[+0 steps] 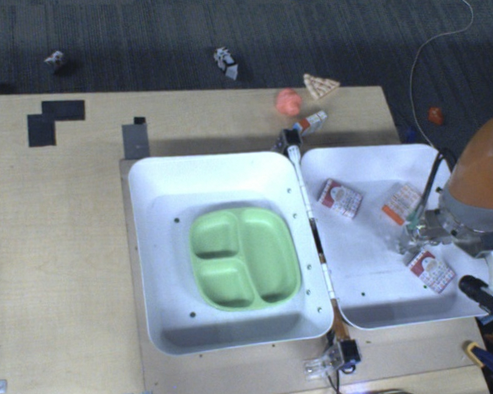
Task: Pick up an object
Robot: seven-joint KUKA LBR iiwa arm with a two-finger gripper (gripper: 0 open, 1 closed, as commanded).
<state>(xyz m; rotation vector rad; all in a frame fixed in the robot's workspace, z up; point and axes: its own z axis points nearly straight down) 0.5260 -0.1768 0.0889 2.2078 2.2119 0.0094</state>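
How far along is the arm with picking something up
Done: the gripper has reached into the right bin, low among three small packets. In hand: nothing visibly; the nearest packet lies flat beside it. Left: grasp one and lift. The green tray sits in the left bin.

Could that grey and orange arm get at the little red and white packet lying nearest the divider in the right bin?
Probably yes. The packet lies flat and alone on the right bin's floor, with bare white around it and nothing on top. The gripper is already down in that bin, nearer two other packets.
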